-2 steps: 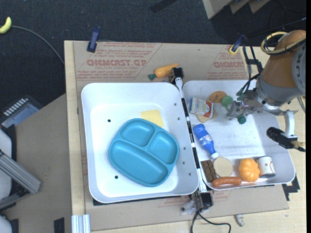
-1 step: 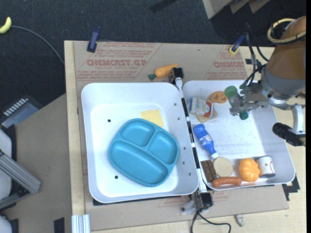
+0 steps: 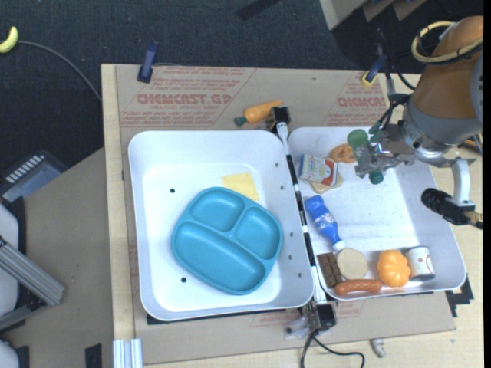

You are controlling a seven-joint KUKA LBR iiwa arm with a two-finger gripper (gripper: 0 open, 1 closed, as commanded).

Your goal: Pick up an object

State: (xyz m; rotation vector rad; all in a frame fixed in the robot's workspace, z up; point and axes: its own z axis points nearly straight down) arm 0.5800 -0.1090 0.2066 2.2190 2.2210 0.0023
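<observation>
Evidently the pick is unfinished. The gripper hovers at the far end of the right bin; whether it is wide or narrow cannot be told. Candidate objects lie loose there: blue bottle, orange fruit, sausage.

The grey arm reaches in from the right, its gripper lowered, pointing left.
</observation>
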